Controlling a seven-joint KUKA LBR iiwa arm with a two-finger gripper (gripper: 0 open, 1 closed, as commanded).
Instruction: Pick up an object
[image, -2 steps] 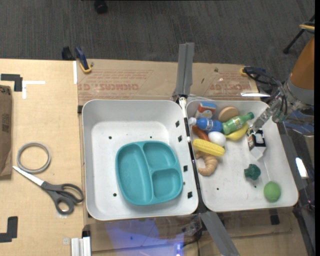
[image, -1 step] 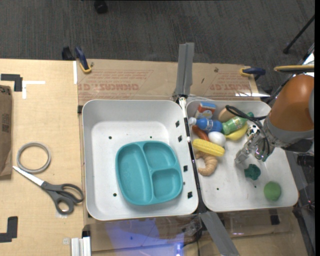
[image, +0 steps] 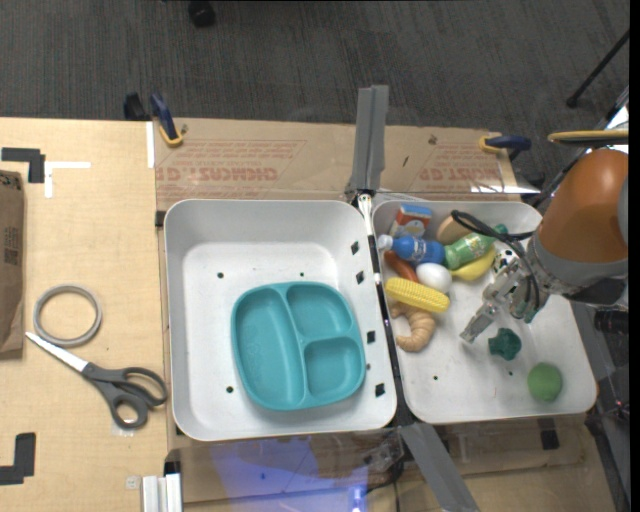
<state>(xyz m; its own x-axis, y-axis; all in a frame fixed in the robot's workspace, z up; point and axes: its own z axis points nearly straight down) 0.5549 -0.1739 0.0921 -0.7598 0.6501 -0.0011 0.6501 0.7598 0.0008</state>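
The tabletop (image: 80, 200) is pale wood, with a sheet of brown cardboard (image: 260, 165) laid under the far edge of the two bins. The left bin (image: 195, 250) carries a teal divided plate (image: 298, 345) with three compartments, lying near the middle and a little toward the near side. The right bin (image: 450, 395) sits just beside it, their inner walls touching along the centre line.

The arm (image: 590, 215) reaches in from the right, its orange band over the far right corner of the right bin. Below it the tool (image: 478, 325) hangs over the middle of the right bin with its fingers set apart in a narrow spread and nothing between them.

The things to pick lie in the right bin. Along its left wall, a corn cob (image: 418, 294) rests above a tan croissant-shaped toy (image: 415, 330), and a white egg (image: 433, 276) sits just behind the corn. A blue bottle (image: 416, 249) and a red-and-white carton (image: 413, 216) lie in the far left corner. A green bottle (image: 468, 250) lies across a yellow banana (image: 478, 267). Just beside the tool on its right is a small dark teal piece (image: 505, 345), and a green ball (image: 544, 381) sits near the bin's front right corner.

On the tabletop to the left lie scissors (image: 105, 377) with grey handles and, just behind them, a roll of tape (image: 67, 314).
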